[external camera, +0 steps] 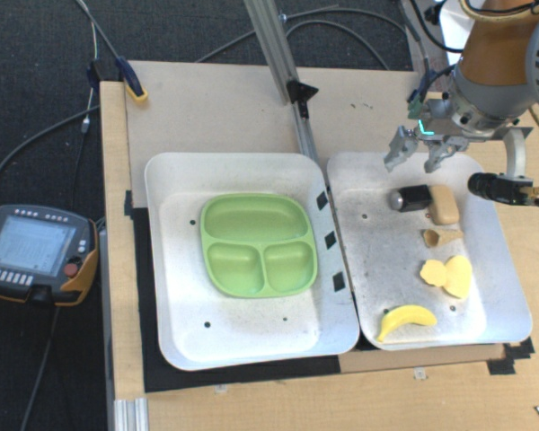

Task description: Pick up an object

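Two white bins sit side by side on the bench. The left bin [175,330] holds one green tray [258,244] with three compartments. The right bin [377,268] holds five objects: one dark cylinder [410,197], one tan block [444,204] touching it, one small tan piece [439,236], one yellow slice cluster [448,276] and one banana [406,320] near the front edge. The gripper [421,153] hangs with fingers spread and nothing between them, above the bin's far edge, just beyond the cylinder.
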Tool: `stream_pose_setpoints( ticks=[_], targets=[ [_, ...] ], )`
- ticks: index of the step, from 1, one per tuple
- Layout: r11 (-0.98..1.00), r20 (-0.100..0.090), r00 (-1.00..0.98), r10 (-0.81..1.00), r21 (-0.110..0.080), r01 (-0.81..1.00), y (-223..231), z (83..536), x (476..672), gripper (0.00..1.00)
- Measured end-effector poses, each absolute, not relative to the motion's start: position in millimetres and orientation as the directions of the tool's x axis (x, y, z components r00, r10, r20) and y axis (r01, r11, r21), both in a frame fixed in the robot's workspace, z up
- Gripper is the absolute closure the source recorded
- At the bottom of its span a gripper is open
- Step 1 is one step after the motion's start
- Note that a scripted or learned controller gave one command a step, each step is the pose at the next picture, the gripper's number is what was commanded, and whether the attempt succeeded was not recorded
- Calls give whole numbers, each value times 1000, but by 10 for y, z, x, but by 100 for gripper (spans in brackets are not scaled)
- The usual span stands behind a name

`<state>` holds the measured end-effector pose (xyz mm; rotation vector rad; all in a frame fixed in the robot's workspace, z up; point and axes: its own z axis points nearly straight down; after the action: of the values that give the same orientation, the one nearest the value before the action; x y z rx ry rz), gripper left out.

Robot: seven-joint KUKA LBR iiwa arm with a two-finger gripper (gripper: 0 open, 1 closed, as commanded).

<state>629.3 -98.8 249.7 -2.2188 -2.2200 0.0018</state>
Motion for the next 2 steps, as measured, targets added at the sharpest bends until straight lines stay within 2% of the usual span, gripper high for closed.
stream_pose_setpoints(
  ticks=[1, 2],
  targets=[
    [1, 1, -1, 1000, 0, 1000, -988, 2509, 6298, 0],
    [-1, 1, 1, 1000, -7, 1000, -1026, 1886, 6310, 0]
  ],
)
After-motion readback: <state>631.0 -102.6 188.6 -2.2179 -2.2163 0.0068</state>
